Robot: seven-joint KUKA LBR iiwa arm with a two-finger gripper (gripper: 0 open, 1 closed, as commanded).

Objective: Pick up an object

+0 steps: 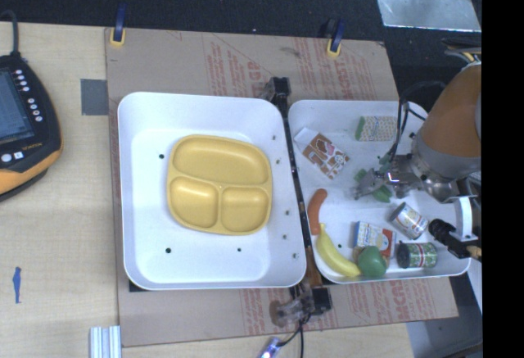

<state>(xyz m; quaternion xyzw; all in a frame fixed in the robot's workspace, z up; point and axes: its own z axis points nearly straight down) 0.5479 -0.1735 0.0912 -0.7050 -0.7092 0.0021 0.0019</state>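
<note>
Closing In on the Right Bin

Watching from my desk, I saw the gripper (375, 182) low inside the right bin (304, 115), its dark fingers (363, 178) spread a little and nothing plainly between them. A small green object (381, 193) lay touching the fingertips, and I judged it the likeliest target, though I could not tell whether it sat inside the gap or just beside it.

Taking the gripper as my mark: a printed card (326, 153) lay to its upper left, a pale packet (377, 129) above it, a silver can (408, 220) to its lower right, and a banana (334, 253) well below it. The yellow divided plate (219, 183) rested far to its left, in the other bin.

I read this as the approach step, the grasp not yet made. The next move called for centring over the green piece, closing, then lifting straight up.
</note>
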